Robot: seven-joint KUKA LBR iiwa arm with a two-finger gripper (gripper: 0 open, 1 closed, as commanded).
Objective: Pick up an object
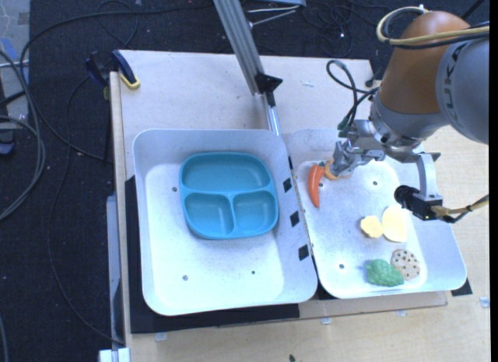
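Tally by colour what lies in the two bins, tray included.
Blue: 1, the tray in the left bin
Orange: 1, the carrot in the right bin
Yellow: 2, two pieces
Green: 1, a lump
Brown: 1, the cookie
Total: 6

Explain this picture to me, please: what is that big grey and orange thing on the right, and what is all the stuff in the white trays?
That is a robot arm, reaching in from the right. The camera is fixed above the bench and looks down at a slant. The arm ends in a two-finger gripper, now low in the right bin, beside an orange carrot-like toy. Whether it grips anything is unclear. The same bin also holds a yellow piece, a cookie and a green lump. The left bin holds a blue divided plate. The arm's job is to pick up an object.
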